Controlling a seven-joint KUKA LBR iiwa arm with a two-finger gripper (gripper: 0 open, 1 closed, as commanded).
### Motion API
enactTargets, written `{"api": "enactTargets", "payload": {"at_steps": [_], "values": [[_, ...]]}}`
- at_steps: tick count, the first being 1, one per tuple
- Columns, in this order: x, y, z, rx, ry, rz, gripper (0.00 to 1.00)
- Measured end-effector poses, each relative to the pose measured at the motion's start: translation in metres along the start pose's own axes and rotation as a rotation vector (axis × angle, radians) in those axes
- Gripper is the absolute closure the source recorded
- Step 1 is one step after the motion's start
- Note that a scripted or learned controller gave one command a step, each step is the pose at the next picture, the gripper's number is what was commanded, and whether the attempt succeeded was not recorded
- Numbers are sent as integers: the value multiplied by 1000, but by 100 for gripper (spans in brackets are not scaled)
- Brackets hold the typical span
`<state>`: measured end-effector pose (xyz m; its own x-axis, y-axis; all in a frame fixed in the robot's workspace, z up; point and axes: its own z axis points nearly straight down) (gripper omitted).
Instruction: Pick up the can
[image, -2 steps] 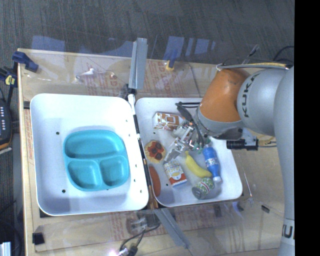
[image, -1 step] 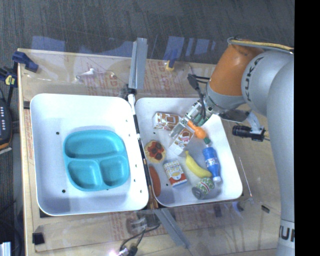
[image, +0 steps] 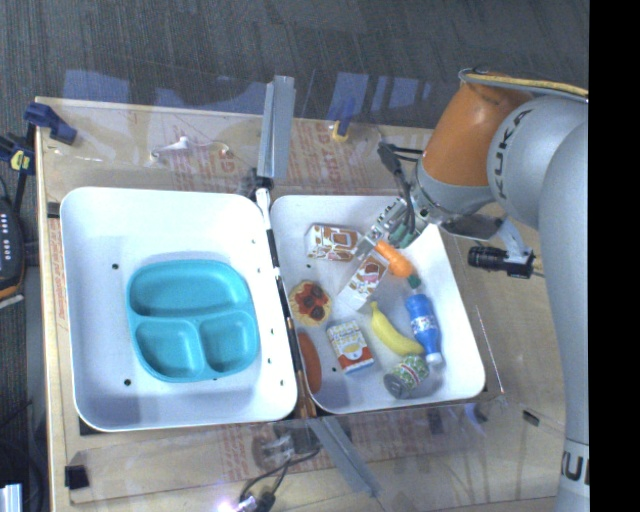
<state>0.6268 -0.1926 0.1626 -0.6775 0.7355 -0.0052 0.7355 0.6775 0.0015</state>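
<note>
We see the arm (image: 530, 130) reaching in from the right, bent down over the far part of the right bin (image: 470, 330), wrist tilted toward the clutter. Its gripper (image: 392, 228) hangs just above the carrot (image: 398, 262) and a snack packet (image: 366, 280); we cannot tell how the jaws stand. The can (image: 408, 376) lies well apart from the jaws, toward the bin's near wall, past the banana (image: 392, 333) and blue bottle (image: 423, 322). It seems tipped on its side, long axis roughly across the bin. We judge the reach must come nearward first.
</note>
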Motion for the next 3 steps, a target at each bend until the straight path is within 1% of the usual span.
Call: {"api": "enactTargets", "payload": {"at_steps": [1,2,3], "values": [[51,-36,58,-1,1,-89,100],[71,48,-58,0,3,-81,100],[55,41,-112,1,3,177,100]]}}
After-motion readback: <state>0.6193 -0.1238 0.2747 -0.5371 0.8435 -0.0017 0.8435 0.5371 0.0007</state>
